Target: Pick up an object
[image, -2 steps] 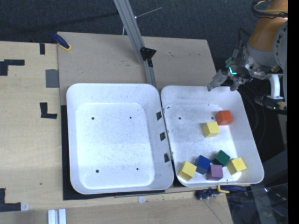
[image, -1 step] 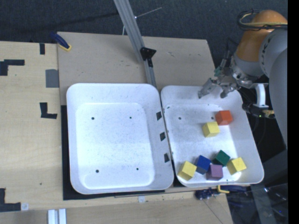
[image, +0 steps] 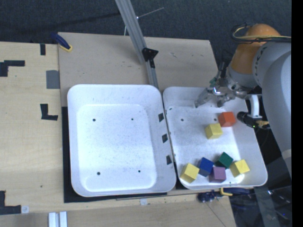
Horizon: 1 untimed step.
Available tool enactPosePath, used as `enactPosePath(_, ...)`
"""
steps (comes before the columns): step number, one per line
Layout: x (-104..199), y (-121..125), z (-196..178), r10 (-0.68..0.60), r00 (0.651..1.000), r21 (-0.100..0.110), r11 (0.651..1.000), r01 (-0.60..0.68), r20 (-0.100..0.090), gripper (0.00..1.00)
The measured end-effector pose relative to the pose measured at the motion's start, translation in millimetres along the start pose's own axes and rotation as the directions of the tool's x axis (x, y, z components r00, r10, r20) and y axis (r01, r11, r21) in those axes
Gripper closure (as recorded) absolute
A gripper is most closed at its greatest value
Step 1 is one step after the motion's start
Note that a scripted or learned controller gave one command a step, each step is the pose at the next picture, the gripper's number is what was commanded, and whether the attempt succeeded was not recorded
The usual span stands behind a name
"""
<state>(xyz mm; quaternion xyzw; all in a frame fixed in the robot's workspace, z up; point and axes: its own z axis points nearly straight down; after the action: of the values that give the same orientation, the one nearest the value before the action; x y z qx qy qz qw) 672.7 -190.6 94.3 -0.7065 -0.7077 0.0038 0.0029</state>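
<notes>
Orange block (image: 227, 119) lies just beside the hand (image: 211, 100); its grip state unclear.

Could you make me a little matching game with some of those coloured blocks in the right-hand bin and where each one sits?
Things:
1. orange block
2. purple block
3. blue block
4. green block

Places:
A. between a yellow block and the purple one
B. nearest the gripper
C. at the bin's near rim, below the green one
D. just above the purple one

Pairs: 1-B, 2-C, 3-A, 4-D
</notes>
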Motion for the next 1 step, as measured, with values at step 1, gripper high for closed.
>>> enactPosePath(1,0.5,0.3,-11.3,-0.001,1.000,-0.001,1.000,0.001,0.001,1.00)
